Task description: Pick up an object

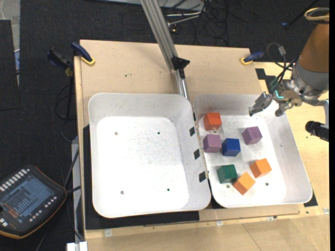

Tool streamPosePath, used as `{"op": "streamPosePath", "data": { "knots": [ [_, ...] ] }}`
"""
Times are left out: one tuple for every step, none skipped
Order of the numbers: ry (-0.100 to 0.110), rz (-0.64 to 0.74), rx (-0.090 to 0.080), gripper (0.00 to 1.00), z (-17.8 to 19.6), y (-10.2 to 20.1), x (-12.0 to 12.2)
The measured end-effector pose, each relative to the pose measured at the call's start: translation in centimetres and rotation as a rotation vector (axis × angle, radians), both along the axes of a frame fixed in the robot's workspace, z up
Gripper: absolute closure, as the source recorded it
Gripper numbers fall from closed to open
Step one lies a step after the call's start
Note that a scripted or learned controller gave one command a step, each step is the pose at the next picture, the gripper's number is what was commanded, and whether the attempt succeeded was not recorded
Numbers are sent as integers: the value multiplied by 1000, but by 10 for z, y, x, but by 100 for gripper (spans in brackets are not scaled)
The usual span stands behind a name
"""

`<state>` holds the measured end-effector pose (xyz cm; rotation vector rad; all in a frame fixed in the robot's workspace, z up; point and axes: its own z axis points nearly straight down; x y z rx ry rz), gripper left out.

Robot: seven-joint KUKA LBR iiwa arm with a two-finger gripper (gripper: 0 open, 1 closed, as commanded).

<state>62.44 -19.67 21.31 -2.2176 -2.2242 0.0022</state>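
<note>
Seven small cubes lie in the right shallow white bin [293, 187]: an orange cube [212, 121] nearest the divider, two purple cubes [212, 143] [252, 135], a blue cube [231, 147] touching the left purple one, a green cube [226, 172], and two more orange cubes [260, 167] [244, 183] toward the near rim. The left white bin [104, 109] sits beside it on the tan desk [131, 61]. The grey arm with its orange band [316, 48] reaches in from the right, and the tool [272, 104] hangs above the far right corner of the right bin, its two fingers spread apart with nothing between them. The step in hand appears to be the approach. A sound choice of target would be the right purple cube, which stands apart from its neighbours and lies nearest the tool. The fingers should straddle two opposite flat faces, descend straight, and close only once low around the cube; the crowded blue and purple pair is better avoided.
</note>
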Motion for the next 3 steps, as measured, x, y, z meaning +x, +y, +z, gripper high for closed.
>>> {"op": "streamPosePath", "data": {
  "knots": [
    [3, 1, 1, 0, -62, 3, 5],
    [3, -1, 1, 0, -116, 4, 4],
    [-4, 0, -1, 100, -102, 3, 7]
  ]
}}
